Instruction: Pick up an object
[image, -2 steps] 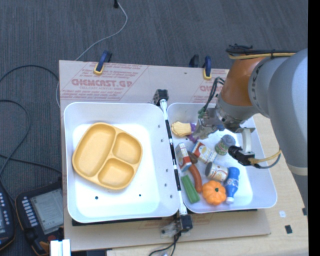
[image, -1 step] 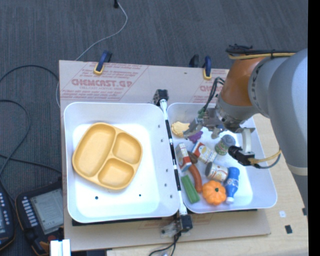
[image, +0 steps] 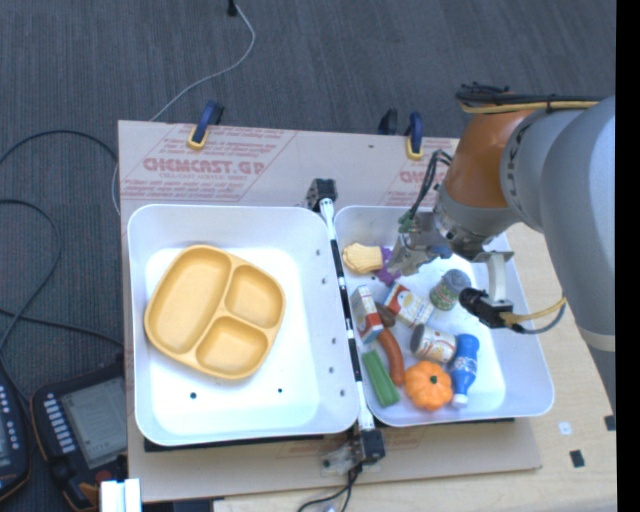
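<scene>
A worktop (image: 200, 165) covered with a pale board carries two shallow white bins side by side, seen from above at a slant.

Nearest the viewer, at the front of the right bin (image: 528, 392), sits a small orange pumpkin (image: 428, 386). Just to its right a blue and white bottle (image: 464, 366) lies with its long axis running front to back. To the pumpkin's left a green vegetable (image: 379, 378) and a red-orange sausage (image: 393, 356) lie side by side, both long and thin, both slanting from front right to back left. Behind the pumpkin is a small labelled can (image: 434, 345) on its side.

Further back in the same bin are a small red and white bottle (image: 368, 311), a red and white carton (image: 408, 303) and a grey-green can (image: 449, 290). At the back left of the bin lies a pale yellow piece of toy food (image: 361, 258), its long axis running left to right.

The left bin (image: 160, 225) holds one thing: a yellow plate with three compartments (image: 214, 310), lying flat and slightly turned.

The grey arm (image: 560, 190) with its orange band reaches in from the right, over the back of the right bin. Its claw (image: 408, 250) hangs low just right of the yellow toy food, with something purple at its tip; whether the claw is open or closed cannot be told.

Blue and yellow clamps (image: 207, 122) grip the far edge of the board.
</scene>
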